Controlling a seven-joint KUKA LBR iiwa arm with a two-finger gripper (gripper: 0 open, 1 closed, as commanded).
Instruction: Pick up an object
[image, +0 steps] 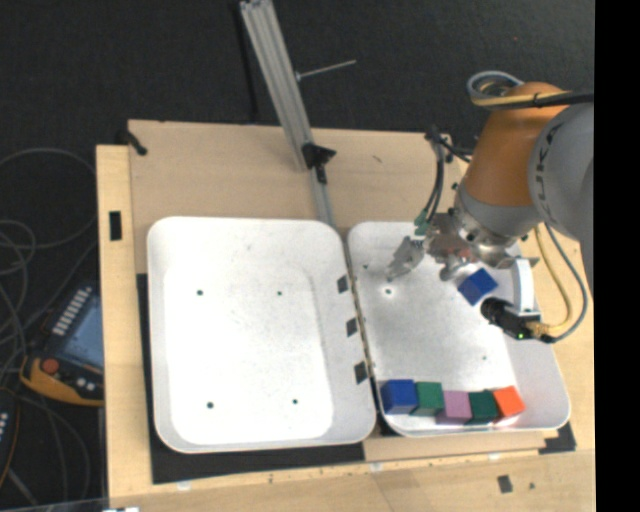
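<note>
end effector (440, 255) above right bin (440, 320) | grip state: cannot tell | blue cube (477, 286) beside it looks light, rigid; take flat opposite faces

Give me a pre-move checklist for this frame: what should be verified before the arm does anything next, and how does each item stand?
1. Small blue cube raised under the two-finger gripper, above the right white bin floor: ok.
2. Cube visibly between the fingers: cannot tell.
3. Row of five small blocks (blue, green, purple, dark green, orange) lying against the right bin's near wall, apart from the gripper: ok.
4. Left white bin lying flat beside the right one: ok.
5. Grey slanted metal rail apart from the arm: ok.
</note>
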